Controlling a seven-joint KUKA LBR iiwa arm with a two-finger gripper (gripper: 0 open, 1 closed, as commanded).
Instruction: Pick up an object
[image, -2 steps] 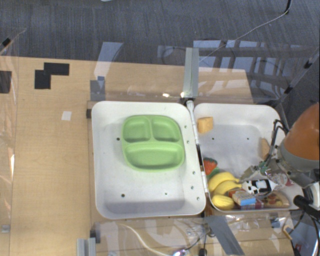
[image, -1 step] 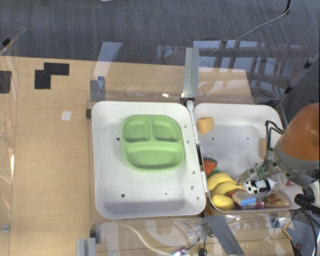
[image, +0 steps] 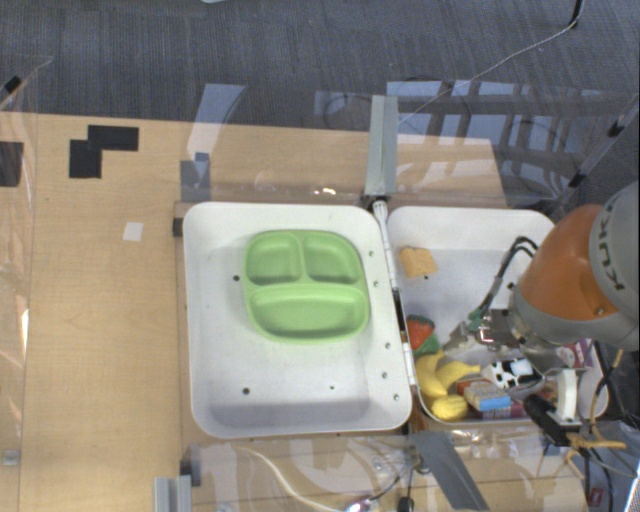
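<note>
1. Over the right bin (image: 470, 262), the grey arm with its orange band (image: 565, 270) covers much of the bin's right side, so whatever lies under it is hidden
2. Low in that bin the gripper (image: 478, 335) shows as a small metal cluster with cables, too cluttered to make out clearly; I cannot tell how far apart it stands or whether anything is in it
3. Just beside it, toward the bin's near left corner, sits a heap of objects: a yellow banana-like toy (image: 443, 375), a red and green piece (image: 421, 331) against the bin wall, and a small black and white item (image: 511, 372) partly tucked under the arm
4. A tan block (image: 418, 262) lies apart, up near the far left of the same bin
5. Left bin (image: 215, 300) holds a green divided tray (image: 304, 285), well apart from the gripper
</note>
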